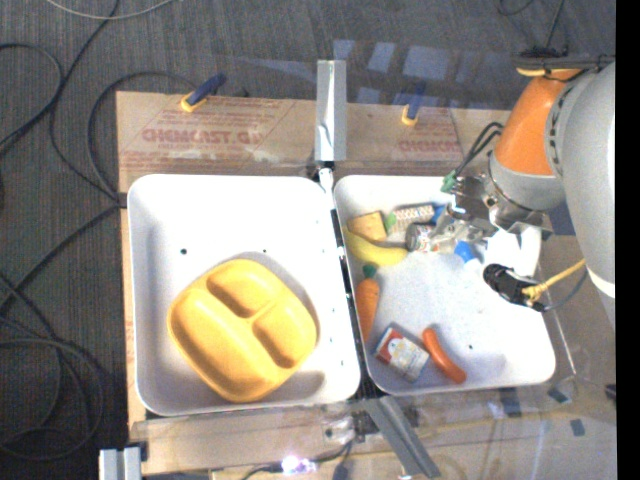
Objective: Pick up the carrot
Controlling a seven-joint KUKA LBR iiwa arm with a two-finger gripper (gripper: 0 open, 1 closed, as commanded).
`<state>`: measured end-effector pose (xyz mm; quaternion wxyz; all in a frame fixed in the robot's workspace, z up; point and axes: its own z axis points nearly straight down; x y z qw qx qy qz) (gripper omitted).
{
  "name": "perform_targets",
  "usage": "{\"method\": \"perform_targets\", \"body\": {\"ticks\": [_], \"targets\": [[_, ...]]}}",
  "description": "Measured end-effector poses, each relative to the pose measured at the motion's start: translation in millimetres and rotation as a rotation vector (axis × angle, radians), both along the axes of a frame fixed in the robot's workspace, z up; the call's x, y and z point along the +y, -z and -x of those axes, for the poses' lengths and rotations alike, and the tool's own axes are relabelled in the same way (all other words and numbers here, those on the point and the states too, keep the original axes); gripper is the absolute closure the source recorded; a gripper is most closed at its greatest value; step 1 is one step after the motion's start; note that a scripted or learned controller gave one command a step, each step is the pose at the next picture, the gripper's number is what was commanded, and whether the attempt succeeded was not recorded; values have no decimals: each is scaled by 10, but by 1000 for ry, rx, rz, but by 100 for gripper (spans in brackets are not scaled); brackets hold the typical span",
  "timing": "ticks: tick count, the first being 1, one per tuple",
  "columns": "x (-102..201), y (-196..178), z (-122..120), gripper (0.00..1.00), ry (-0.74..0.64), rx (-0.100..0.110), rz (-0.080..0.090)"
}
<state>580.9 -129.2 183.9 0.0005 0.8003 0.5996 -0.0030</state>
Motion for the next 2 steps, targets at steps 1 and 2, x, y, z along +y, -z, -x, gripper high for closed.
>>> {"method": "perform_targets", "body": {"ticks": [1,2], "targets": [[-1,-1,0,0,0,0,0],[-33,968,761,0,27,-7,-4]]}}
